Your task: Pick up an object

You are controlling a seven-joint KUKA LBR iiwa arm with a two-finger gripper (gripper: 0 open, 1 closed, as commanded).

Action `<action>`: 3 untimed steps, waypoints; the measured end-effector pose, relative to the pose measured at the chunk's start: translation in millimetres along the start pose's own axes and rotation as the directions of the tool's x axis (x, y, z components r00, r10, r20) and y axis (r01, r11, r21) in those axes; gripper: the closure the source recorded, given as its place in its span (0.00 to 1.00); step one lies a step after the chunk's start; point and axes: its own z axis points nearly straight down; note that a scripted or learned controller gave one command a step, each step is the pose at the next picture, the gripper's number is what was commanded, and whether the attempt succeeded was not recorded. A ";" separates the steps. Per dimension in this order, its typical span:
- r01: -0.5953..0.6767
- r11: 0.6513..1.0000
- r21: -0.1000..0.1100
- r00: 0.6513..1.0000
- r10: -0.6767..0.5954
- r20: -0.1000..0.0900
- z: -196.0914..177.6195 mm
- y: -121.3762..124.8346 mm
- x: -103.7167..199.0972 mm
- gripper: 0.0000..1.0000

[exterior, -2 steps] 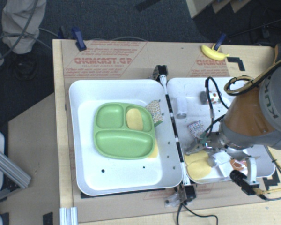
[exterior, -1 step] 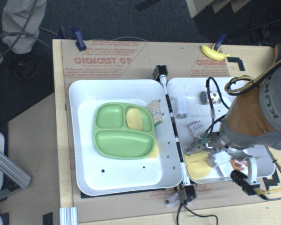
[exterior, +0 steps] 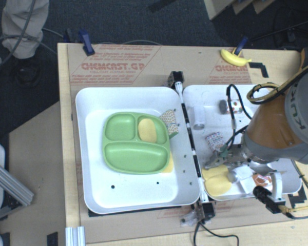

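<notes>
Nearest the bottom edge of the frame, in the right bin (exterior: 195,99), a pale yellow rounded object (exterior: 217,182) lies against the bin's lower left corner, just beside the divider. It looks smooth and a little glossy, probably a light hollow plastic piece, so I judge it stiff but slippery; a grip across its narrower middle would suit better than its curved ends. The gripper (exterior: 231,163) hangs directly above it, at the end of the grey and orange arm (exterior: 277,127); whether it is open or shut, and whether it has anything, I cannot tell. Just above sits a small patterned packet (exterior: 213,139), likely light and crinkly. Further left, in the left bin (exterior: 87,137), a green divided tray (exterior: 135,142) holds a yellow piece (exterior: 147,129). Farthest, a yellow banana (exterior: 234,58) rests on the desk (exterior: 118,63).
</notes>
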 end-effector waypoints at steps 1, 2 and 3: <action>0.000 1.000 0.000 1.000 0.000 0.000 -0.2 0.2 3.7 0.00; 0.000 1.000 -0.001 1.000 0.000 0.001 -0.1 0.2 -6.6 0.00; 0.001 1.000 0.001 1.000 -0.001 -0.001 0.0 0.1 4.3 0.00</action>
